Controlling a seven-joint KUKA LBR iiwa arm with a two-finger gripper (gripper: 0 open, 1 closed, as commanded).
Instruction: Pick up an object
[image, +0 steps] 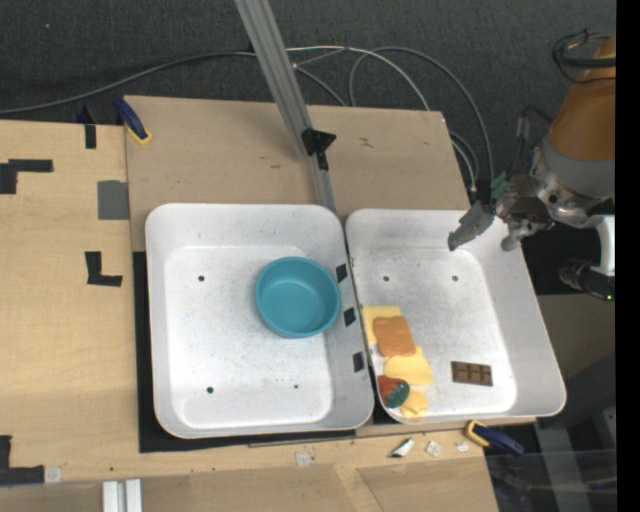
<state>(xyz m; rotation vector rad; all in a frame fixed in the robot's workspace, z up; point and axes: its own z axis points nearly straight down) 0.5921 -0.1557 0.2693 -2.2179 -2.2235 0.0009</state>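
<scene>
I see the gripper (487, 228) over the right bin's (520, 300) upper right corner, its two dark fingers (466, 230) spread apart with nothing between them. The bin is shallow white plastic, speckled. Along its left wall lies a cluster of flat yellow and orange pieces (398, 352); a brown chocolate bar (472, 374) sits well apart, lower right. A round blue bowl (297, 296) rests in the left bin (190, 330).
</scene>
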